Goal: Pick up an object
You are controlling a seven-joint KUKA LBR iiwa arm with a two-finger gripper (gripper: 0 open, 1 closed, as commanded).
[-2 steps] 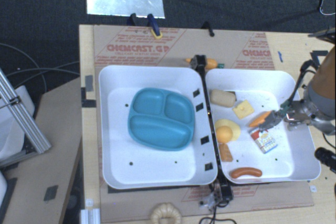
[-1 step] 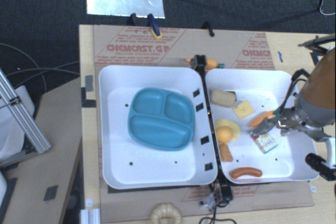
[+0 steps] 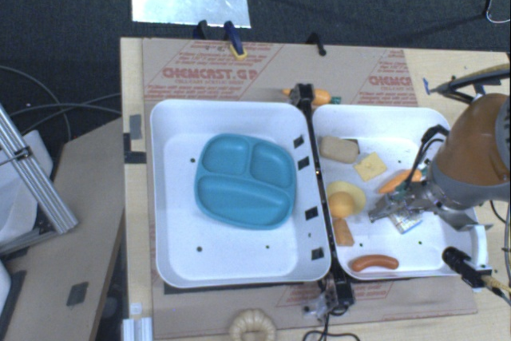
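Nearest, sausage lies lengthwise left-right; whether the pincer is open, I cannot tell.

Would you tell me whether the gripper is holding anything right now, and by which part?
It cannot be told: the gripper sits low in the right bin beside the yellow food piece.

Arm cut off at right edge; claw fingers blurred.
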